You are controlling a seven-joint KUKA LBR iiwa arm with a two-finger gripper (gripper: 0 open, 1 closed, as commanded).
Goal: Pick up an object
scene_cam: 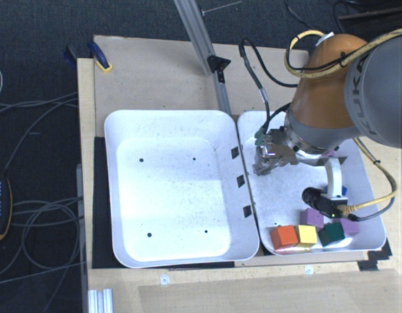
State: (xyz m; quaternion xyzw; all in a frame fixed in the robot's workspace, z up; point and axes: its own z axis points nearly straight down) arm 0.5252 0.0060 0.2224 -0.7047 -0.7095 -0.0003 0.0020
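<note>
Hovering: the grey arm with its orange band reaches into the right-hand shallow white bin, its end effector low over bare bin floor by the bin's left wall.
End effector state: I cannot tell how it stands; the wrist hides it from above, and nothing can be made out in its hold.
Targets: an orange cube, a yellow cube, a dark green block and purple blocks sit clustered in the near corner, well apart from the end effector, below and to its right.
Beside it: the left-hand shallow white bin lies just to the end effector's left, past the shared wall.
Risk, empty grasp: descending here would likely meet only bin floor, since no block lies under it.
Risk, crowding: the blocks touch one another, so a grasp may nudge neighbours or pinch two.
Risk, snagging: the black cable and yellow cable trail near the wrist and could catch.
</note>
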